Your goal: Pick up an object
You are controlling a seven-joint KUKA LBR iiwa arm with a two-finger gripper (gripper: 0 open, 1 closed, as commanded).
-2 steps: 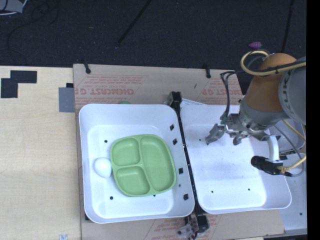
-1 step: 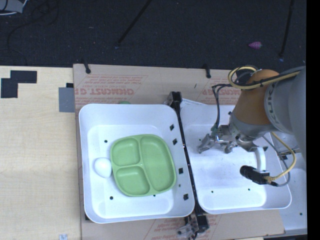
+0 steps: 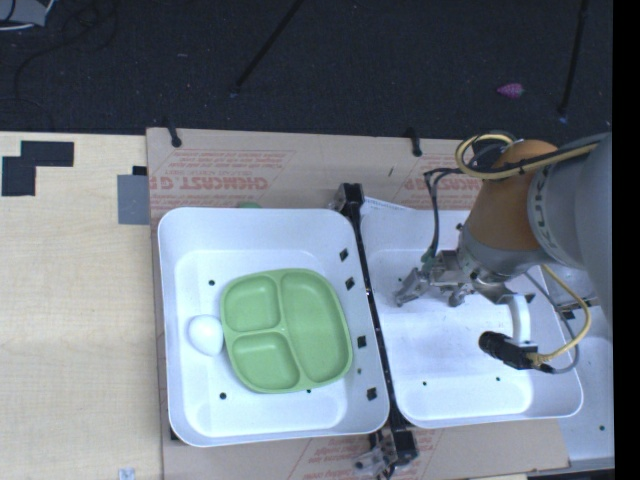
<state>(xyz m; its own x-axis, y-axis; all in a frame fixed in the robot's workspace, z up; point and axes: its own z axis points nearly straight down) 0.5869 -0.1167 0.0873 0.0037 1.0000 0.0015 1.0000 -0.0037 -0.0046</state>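
In the right-hand bin point(image 3: 470, 388), toward its upper left part, the gripper point(image 3: 415, 286) hangs low over bare white floor, its metal fingers pointing toward the left of the frame and standing somewhat apart with nothing between them. By that showing the pick has not been made: no object is held, and everything that could be taken sits in the other bin. In the left-hand bin point(image 3: 190, 238) lies a green divided plate point(image 3: 286, 329), roughly at the bin's centre, and a small white ball point(image 3: 205, 334) rests against the plate's left edge. Both lie well apart from the jaws, to the left and lower in the frame, on the far side of the black divider point(image 3: 365, 298) where the two bins meet. What is left, as I judge it, is nearly the whole task: cross over that divider, come down on one of the two things, close, and lift.
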